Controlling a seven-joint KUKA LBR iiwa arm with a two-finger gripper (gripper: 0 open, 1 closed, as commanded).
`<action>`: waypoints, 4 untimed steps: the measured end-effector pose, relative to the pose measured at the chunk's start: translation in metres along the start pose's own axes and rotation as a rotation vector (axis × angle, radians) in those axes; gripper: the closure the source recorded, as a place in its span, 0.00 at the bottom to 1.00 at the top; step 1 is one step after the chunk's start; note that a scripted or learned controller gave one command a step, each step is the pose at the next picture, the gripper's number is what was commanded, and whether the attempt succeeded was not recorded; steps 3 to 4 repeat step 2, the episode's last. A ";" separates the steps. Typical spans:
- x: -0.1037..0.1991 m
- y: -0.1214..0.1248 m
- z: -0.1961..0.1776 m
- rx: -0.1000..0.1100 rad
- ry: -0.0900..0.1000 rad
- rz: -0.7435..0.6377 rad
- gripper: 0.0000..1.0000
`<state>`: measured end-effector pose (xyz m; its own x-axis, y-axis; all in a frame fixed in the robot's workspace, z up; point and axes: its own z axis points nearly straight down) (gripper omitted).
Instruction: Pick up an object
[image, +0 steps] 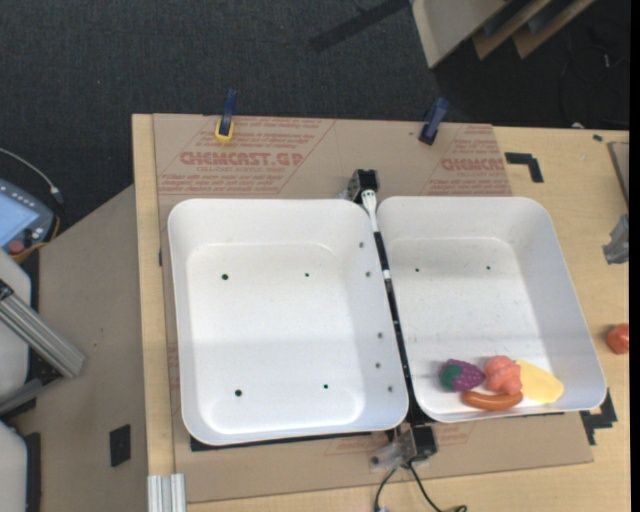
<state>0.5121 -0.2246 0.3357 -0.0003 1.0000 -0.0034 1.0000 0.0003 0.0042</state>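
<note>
Toy food at right bin's (560, 260) five o'clock: purple grapes (461, 375), possibly sausage (491, 399). Nothing lifted yet; hand state unknowable.

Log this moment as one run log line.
stage: before pick | toys: clustered in right bin, near corner | left bin: in place | grasp: not yet made

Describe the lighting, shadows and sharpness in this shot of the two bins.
Camera view: even overhead light, no hard glare; a soft band of shade crosses the left bin floor; the right bin looks evenly bright; the small toys in its near corner are slightly soft, their details blurred.
</note>
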 end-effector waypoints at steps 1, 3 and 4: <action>0.000 0.001 -0.010 -0.003 -0.003 0.000 1.00; -0.001 0.001 -0.021 -0.007 -0.005 -0.001 1.00; -0.001 0.001 -0.021 -0.007 -0.005 -0.001 1.00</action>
